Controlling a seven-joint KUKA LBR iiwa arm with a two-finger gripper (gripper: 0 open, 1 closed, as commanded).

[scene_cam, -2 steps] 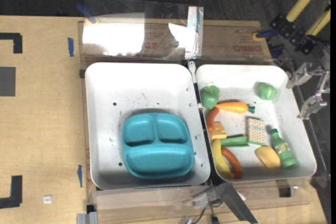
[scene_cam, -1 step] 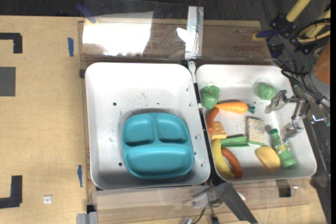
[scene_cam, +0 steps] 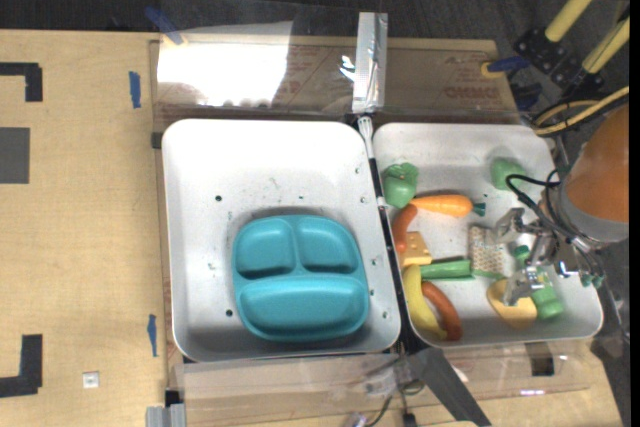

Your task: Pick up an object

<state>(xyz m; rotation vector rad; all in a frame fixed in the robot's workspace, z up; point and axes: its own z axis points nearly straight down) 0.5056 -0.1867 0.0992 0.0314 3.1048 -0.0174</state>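
The right bin (scene_cam: 570,320) holds several toy foods. A green pepper (scene_cam: 400,181) lies at its far left, with a carrot (scene_cam: 440,206) beside it. A banana (scene_cam: 417,300) and a red sausage (scene_cam: 443,307) lie at the front left. Near the middle are a green stick (scene_cam: 446,268) and a tan waffle-like piece (scene_cam: 487,252). My gripper (scene_cam: 527,265) hangs low over the bin's right half, just above a yellow piece (scene_cam: 512,307) and a green piece (scene_cam: 546,303). Nothing can be made out in its grasp.
The left bin (scene_cam: 190,215) bears a teal divided plate (scene_cam: 298,277). A clear plastic sheet (scene_cam: 260,65) and a metal bracket (scene_cam: 369,65) stand behind the bins. The arm's orange band (scene_cam: 605,170) and cables (scene_cam: 540,190) overhang the right bin's right wall.
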